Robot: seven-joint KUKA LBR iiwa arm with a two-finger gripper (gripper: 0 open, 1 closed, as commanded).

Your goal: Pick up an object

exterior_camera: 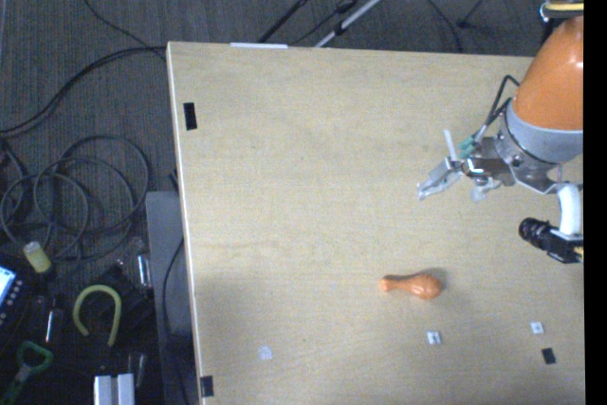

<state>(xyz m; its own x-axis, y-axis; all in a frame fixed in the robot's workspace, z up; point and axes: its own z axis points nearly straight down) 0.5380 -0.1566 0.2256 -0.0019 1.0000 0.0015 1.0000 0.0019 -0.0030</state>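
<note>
the pick has not happened yet, by the look of it: the small orange pear-shaped object (413, 285), rounded at one end and narrowing to a stub at the other, lies on its side on the pale tan wooden table (285, 204), toward the lower middle of the surface. it looks smooth and slightly glossy, perhaps plastic or rubber.

the grey arm's two-finger gripper (438, 183) hovers up and to the right of the object, well apart from it. its thin, pale metallic fingers (450, 147) stand spread apart, with nothing between them. the approach, the closing and the lift all appear left to do.

the table is flat, matte and lightly grained, with a few small dark and pale markers (433, 337) stuck near its edges. beyond its left edge, on dark carpet, lie looped black cables (66, 194) and a yellow-green curved clamp-like tool (95, 310).
</note>
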